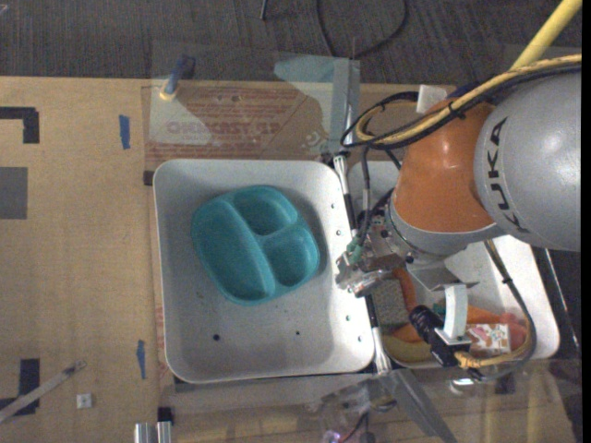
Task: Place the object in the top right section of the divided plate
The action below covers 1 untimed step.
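a: two white bins are sitting side by side on the counter (83, 247), and the pincer (362, 268) is hanging right over the seam between them.

b: where is the divided plate lying from there?

a: the teal divided plate (256, 243) is lying just to the left of the pincer, in the left bin (268, 349), tilted a little, with its two small sections facing the pincer and its big section on the far side.

b: is anything sitting in the plate?

a: its sections are showing bare teal. the loose things are lying below and to the right of the pincer, in the right bin (545, 330): a yellow banana-like piece (406, 349) near the bottom edge, a small red and white carton (489, 338) further right, and something orange (480, 317) just above the carton. the arm is covering much of that bin, so i cannot tell which of these is the object meant.

b: and the pincer itself, spread or pinching?

a: i cannot tell. the metal parts are blurring together under the orange band (443, 178), and the big grey arm (536, 155) is looming above and to the right of it.

b: anything else around?

a: a sheet of clear plastic (240, 123) is lying on the counter above the left bin, up and left of the pincer, and black cables (360, 12) are looping on the floor beyond.
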Each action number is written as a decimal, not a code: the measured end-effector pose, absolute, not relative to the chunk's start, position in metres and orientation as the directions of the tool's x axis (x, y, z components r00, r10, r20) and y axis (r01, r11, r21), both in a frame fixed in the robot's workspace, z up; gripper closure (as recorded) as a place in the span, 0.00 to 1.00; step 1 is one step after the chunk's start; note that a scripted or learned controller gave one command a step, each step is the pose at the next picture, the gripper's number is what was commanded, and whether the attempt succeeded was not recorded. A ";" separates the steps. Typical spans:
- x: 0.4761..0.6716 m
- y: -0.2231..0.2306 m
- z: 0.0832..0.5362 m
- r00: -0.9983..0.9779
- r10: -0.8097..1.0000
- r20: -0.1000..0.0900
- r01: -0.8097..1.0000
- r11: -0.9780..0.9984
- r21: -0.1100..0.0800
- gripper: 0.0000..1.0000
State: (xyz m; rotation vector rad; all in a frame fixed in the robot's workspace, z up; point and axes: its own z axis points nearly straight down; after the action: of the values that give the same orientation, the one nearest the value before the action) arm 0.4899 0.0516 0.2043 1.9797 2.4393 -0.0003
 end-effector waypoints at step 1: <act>0.554 0.085 0.184 -0.300 0.954 -0.001 0.954 0.300 0.002 1.00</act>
State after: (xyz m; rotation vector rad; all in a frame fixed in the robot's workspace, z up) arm 0.5542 0.0846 0.1843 1.8577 2.5313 0.0010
